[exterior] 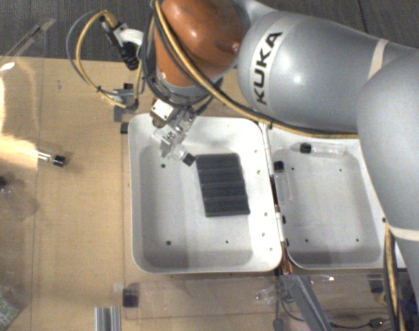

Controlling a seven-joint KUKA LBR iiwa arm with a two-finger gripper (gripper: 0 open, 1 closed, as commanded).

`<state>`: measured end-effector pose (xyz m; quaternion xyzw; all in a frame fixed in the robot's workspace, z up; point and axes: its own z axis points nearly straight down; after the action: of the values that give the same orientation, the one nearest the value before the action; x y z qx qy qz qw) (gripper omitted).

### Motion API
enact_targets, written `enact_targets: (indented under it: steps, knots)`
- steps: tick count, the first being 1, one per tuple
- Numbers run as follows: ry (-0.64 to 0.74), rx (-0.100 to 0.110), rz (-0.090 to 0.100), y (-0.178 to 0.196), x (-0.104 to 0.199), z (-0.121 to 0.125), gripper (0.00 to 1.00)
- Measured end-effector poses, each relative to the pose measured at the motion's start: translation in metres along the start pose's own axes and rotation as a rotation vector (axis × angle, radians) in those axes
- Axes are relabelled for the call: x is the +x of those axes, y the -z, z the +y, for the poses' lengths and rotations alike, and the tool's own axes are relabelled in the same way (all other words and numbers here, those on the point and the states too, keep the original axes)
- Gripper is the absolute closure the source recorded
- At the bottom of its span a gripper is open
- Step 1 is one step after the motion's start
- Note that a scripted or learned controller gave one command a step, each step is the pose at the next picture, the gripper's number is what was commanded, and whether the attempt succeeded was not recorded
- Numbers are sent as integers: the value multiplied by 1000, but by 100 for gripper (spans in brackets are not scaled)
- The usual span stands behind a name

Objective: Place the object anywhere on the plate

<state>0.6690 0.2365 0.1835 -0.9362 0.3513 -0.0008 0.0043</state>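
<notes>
Hovering over the left bin [147, 247], my tool [171, 142] is just beside the small black object [188, 159] near the ribbed plate [223, 185], and I cannot tell whether it is clenched.

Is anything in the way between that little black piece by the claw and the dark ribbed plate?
Nothing visible: the black piece is just off the plate at its upper-left corner, only bare white bin floor between.
</notes>
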Motion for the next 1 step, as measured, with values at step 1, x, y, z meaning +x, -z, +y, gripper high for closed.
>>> enact_targets:
  steps: [1]
  knots:
    - [0,0,0,0,0,0,0]
